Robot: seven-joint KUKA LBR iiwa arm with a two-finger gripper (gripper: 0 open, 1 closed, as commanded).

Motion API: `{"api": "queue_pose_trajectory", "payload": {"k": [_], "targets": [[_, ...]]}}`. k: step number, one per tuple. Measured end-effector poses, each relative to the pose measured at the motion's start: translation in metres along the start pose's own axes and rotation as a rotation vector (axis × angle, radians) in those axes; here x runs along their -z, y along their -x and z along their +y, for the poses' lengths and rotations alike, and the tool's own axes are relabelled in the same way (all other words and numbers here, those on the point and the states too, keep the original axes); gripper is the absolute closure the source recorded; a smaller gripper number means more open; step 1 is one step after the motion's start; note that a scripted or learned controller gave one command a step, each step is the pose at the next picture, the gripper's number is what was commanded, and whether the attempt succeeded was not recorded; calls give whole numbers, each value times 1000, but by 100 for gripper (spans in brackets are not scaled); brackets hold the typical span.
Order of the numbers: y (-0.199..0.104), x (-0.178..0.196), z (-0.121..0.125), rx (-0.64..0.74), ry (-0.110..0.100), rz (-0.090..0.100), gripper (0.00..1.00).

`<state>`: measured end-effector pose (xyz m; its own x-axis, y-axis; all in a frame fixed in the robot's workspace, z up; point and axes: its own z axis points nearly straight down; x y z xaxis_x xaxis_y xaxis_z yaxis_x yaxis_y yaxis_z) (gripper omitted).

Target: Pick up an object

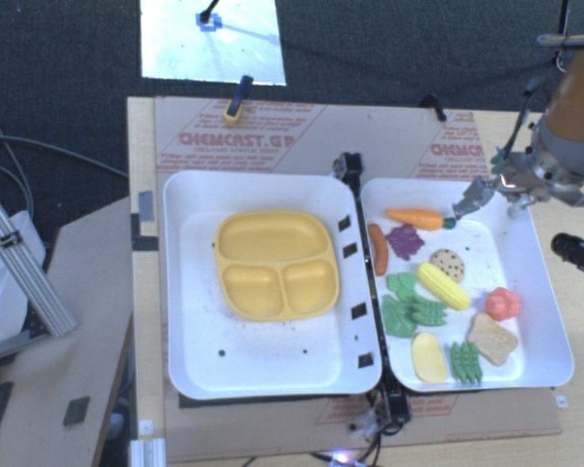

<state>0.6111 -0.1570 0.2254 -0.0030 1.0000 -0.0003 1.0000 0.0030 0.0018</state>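
One carrot (416,219) lies just left of the claw (470,200), in the right bin (545,290); fingers' spread cannot be told. Likely light, hard plastic, smooth and prone to roll; grip across its thick middle, not the tapered end.

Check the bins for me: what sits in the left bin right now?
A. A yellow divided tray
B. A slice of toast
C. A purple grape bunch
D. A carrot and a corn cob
A: the yellow divided tray lies alone in the left bin, while the carrot, corn cob, toast and purple grapes all lie in the right bin.
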Motion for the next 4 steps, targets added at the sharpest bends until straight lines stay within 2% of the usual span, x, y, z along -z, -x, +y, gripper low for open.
{"api": "queue_pose_trajectory", "payload": {"k": [1, 2, 3, 4], "targets": [[49, -109, 47, -3, -4, -1, 0], [50, -108, -32, -5, -7, 1, 0], [51, -138, 58, 8, -10, -2, 0], [51, -139, -55, -6, -5, 1, 0]]}}
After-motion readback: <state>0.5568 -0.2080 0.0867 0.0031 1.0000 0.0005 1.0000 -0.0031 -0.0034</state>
